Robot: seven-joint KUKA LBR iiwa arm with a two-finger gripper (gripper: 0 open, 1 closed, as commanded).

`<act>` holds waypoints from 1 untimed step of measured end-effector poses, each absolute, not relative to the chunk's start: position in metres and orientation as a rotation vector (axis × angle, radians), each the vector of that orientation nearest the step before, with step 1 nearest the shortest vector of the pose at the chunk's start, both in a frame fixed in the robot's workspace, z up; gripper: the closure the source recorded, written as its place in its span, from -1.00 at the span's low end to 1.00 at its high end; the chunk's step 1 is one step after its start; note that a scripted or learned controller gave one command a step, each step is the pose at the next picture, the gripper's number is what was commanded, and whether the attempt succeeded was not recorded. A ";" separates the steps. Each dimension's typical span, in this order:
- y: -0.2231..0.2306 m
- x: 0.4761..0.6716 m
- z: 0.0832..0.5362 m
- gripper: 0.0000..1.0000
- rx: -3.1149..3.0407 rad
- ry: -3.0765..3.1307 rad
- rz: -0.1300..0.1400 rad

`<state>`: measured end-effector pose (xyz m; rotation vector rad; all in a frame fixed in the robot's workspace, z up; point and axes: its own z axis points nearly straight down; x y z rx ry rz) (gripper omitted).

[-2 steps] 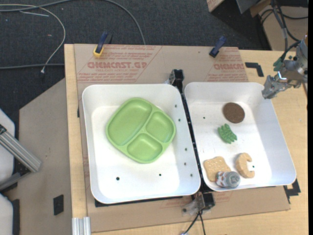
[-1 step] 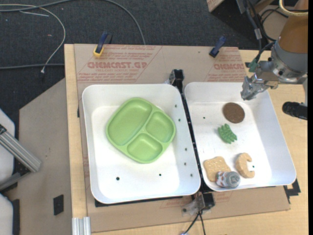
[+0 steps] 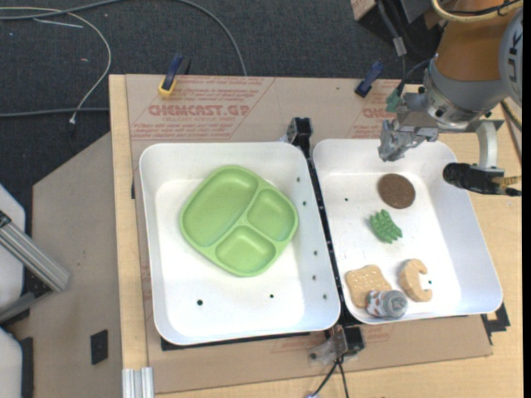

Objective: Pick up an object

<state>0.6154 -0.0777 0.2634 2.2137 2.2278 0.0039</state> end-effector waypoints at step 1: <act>-0.027 0.626 0.243 1.00 2.218 2.230 -0.002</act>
